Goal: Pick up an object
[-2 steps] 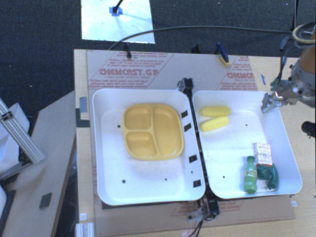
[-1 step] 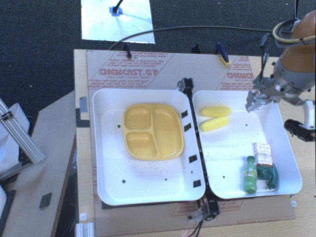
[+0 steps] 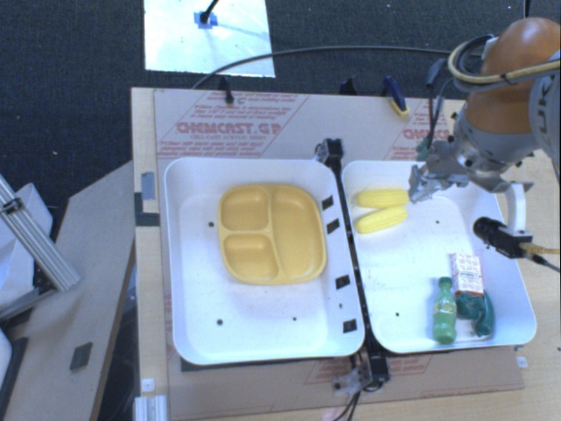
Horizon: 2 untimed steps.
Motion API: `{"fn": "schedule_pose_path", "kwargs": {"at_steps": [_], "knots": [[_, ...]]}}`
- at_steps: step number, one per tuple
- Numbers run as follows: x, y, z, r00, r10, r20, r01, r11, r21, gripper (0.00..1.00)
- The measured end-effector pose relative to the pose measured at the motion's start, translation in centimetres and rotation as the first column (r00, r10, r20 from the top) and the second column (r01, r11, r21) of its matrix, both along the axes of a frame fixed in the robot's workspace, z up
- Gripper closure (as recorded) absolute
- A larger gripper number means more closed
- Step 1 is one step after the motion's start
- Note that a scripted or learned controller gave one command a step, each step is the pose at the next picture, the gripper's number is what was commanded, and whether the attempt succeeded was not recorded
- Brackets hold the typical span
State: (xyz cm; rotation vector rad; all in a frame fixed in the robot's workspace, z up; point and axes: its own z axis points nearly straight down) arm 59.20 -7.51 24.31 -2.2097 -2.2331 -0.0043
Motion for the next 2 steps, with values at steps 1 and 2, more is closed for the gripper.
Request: {"fn": "schedule_pose_path", "kwargs": {"at_steps": [1,2], "knots": [[-1.4,4.7,-1.0,1.0,-0.001,-0.002,0.001,1.0,0.0,1.0],[-2.3,11.1,-1.1,1.0,0.001,-0.002,-0.001,1.0,0.0,1.0]]}}
